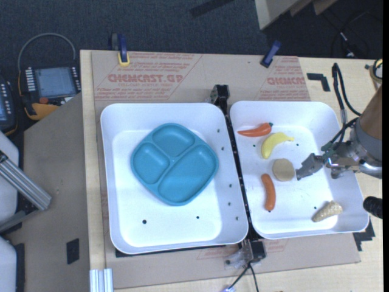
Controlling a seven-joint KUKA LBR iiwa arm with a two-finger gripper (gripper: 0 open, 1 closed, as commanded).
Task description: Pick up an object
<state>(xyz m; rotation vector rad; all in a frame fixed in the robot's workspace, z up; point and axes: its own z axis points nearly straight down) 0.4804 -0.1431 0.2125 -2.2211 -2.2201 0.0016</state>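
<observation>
Table [182, 72] with two white bins side by side. Left bin [115, 181]: blue plate [174, 162]. Right bin [304, 117]: pepper [255, 130], banana [275, 143], round piece [283, 170], sausage [268, 191], pale piece [327, 211]. Fingers [307, 167] just right of round piece, holding nothing; spread or pressed together, you cannot tell. Your risk: round piece may roll away if fingers close off-centre.

The arm reaches in from the right, wrist low, its gripper [306, 166] pointing leftward, nothing visibly held.
</observation>
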